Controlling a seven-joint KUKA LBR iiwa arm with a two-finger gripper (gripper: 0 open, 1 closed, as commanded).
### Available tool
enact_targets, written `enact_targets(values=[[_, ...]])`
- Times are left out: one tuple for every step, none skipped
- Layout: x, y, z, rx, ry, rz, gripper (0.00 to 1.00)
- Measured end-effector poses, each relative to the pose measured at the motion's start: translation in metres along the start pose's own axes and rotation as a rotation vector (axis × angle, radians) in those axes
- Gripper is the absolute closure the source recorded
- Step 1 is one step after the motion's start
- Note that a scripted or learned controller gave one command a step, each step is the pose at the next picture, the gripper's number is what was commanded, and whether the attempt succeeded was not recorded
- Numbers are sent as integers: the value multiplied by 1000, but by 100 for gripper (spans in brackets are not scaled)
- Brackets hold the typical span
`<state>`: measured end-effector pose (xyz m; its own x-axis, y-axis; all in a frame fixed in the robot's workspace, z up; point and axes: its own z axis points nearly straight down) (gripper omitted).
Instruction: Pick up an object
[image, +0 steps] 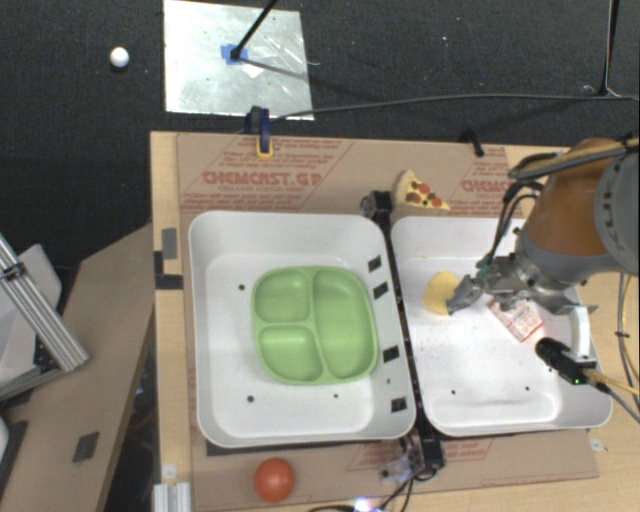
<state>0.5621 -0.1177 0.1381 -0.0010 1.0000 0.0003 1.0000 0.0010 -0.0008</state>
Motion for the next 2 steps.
enact_targets(values=[[0,1,-12,-3,-1,-1,100],[-7,8,-61,-5,-1,-2,100]])
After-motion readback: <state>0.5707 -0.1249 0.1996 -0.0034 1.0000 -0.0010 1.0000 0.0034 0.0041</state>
